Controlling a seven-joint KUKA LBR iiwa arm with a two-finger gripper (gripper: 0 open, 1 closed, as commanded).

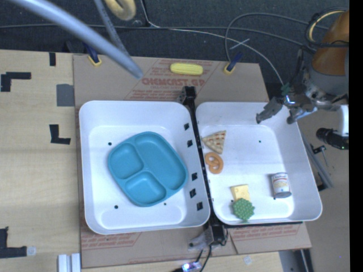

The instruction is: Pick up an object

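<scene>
Grey two-finger gripper (pixel 279 113), fingers spread and holding nothing, hovers over the right white bin's (pixel 295 152) far corner, well apart from the small grey can (pixel 279 185).

You've got two bins side by side; left bin (pixel 91 152) holds a divided plate (pixel 146 168), lying about mid-bin; right bin (pixel 300 169) holds five bits: cracker wedge (pixel 216 140) nr its left wall, pretzel (pixel 214 163) just in front of that, cheese block (pixel 240 192) further fwd w/ the broccoli piece (pixel 243 209) touching its front edge, small can (pixel 279 185) off to their right; gripper (pixel 279 111) sits over the right bin's back-right corner; banana (pixel 186 69) lies on the bench behind both bins.
</scene>
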